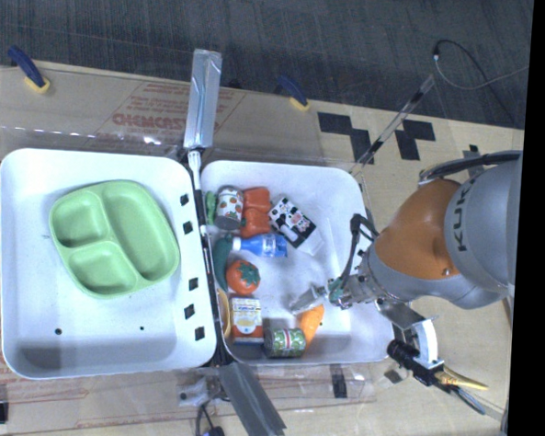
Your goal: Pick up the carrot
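Carrot lies in the right bin, toward its near edge, its orange body slanting down to a green can that it touches or nearly touches. My gripper sits just above the carrot's upper end, low in the bin, with one pale finger reaching left over it. I cannot tell whether I am open or closed; the wrist hides too much, and nothing shows plainly between my tips, so I claim no hold.

I judge it a toy carrot, light, stiff and smooth. Plastic of that kind slips, and the taper makes it worse: a squeeze near the thin end would push it out sideways. The thick part, closing across its width, looks the better place.

Room is tight. The can crowds its lower end, a small box lies just left of the can, and a tomato sits further up and left. The bin wall is near on the front side. A finger coming down could land on the can and shove the carrot aside.
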### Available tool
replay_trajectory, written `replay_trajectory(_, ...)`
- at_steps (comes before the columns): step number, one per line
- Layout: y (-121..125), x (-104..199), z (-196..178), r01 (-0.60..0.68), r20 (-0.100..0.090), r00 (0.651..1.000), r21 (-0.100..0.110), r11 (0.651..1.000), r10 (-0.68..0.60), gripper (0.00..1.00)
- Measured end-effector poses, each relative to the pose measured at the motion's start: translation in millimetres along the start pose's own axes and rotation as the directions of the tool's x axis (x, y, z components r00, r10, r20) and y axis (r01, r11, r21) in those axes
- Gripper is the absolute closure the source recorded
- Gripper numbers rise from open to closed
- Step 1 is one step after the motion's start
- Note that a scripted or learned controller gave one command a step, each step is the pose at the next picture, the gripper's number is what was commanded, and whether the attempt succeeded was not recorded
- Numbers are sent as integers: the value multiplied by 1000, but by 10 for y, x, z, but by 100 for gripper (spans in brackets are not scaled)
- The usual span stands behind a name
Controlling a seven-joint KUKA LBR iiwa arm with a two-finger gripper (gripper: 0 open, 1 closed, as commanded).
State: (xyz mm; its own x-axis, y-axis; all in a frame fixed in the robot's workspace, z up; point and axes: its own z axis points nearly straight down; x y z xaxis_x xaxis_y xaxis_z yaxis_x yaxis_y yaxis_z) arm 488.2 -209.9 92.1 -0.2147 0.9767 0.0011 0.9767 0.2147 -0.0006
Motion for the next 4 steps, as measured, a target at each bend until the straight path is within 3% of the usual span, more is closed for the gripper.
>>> replay_trajectory(3, 0, 0, 0, 0, 0, 1000, 0, 1000, 0, 0)
replay_trajectory(4, 70, -14, 0, -149, 2, 989, -2, 989, 149, 0)
